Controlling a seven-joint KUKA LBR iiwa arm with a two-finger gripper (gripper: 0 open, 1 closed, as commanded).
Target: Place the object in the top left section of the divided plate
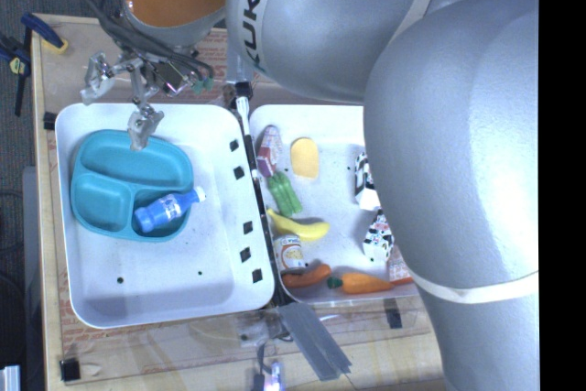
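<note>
Bottle (168,211): small, blue, white cap, lying on its side in the lower right section of the blue divided plate (101,162), cap pointing to 2 o'clock and poking past the plate rim. Plate sits in the left bin (137,288), toward its 10 o'clock corner. Large top section of the plate has nothing lying in it.

Claw (142,125): hangs over the plate's 12 o'clock edge, just above the top section. Nothing visible between its fingers; can't tell how far open it is from this angle. Bottle is at about 5 o'clock from the claw, apart from it.

Right bin (343,119): yellow block (305,157), banana (298,226), green item (284,193), carrot (364,283), can (289,249), partly under the arm (439,105). Both bins on the worktop (55,41).
</note>
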